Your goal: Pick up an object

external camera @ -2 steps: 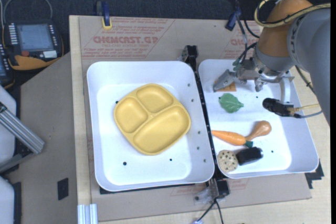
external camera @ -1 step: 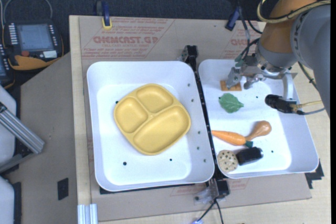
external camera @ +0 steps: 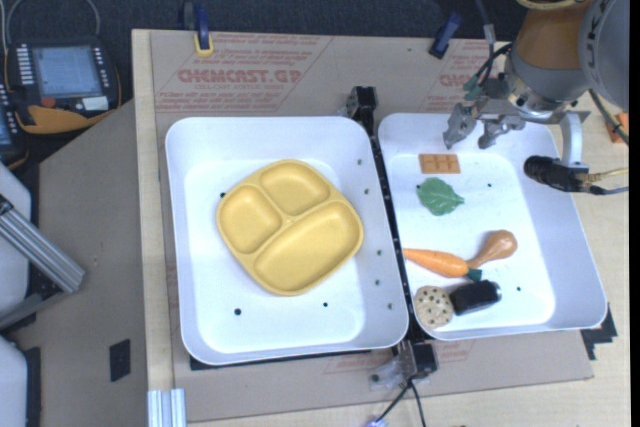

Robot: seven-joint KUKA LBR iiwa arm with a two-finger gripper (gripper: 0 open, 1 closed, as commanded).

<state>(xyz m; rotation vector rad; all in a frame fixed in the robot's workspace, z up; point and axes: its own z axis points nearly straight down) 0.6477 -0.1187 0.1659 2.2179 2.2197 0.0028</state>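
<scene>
The open, empty claw (external camera: pixel 474 127) hung above the right bin's (external camera: pixel 570 245) twelve o'clock edge, poised in approach, the cracker (external camera: pixel 439 164) just below at its seven o'clock, a short descent seemingly next

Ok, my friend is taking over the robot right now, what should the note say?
Gripper: open, holding nothing, above the far end of the right white bin.
In that bin: tan cracker square, green leaf-shaped toy, orange carrot, brown drumstick, speckled round cookie, black block.
Left white bin: yellow divided plate.
Done: nothing picked.
Left: grasp and lift one object.
</scene>
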